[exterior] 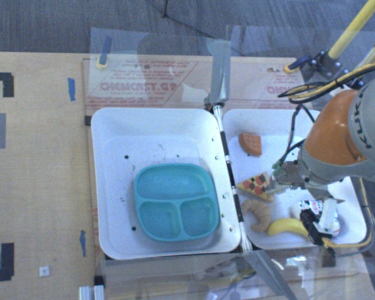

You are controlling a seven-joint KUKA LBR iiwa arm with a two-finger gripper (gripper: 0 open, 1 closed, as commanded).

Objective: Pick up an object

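The right bin [269, 119] holds an orange waffle-like piece [250, 144] near its back left. A pizza slice with red and dark toppings [255, 184] lies at the left wall. In front of it sit a tan croissant-shaped piece [259, 214] and a yellow banana [287, 226]. My gripper [277, 179] hangs low over the bin's middle, right at the pizza slice's right end. The grey wrist and orange band [331, 142] cover the bin's right half.
The left bin [112, 136] holds a teal divided tray [175, 202] in its front right part. A metal divider [220, 83] stands behind the seam between the bins. Yellow cables [337, 83] trail at the back right.
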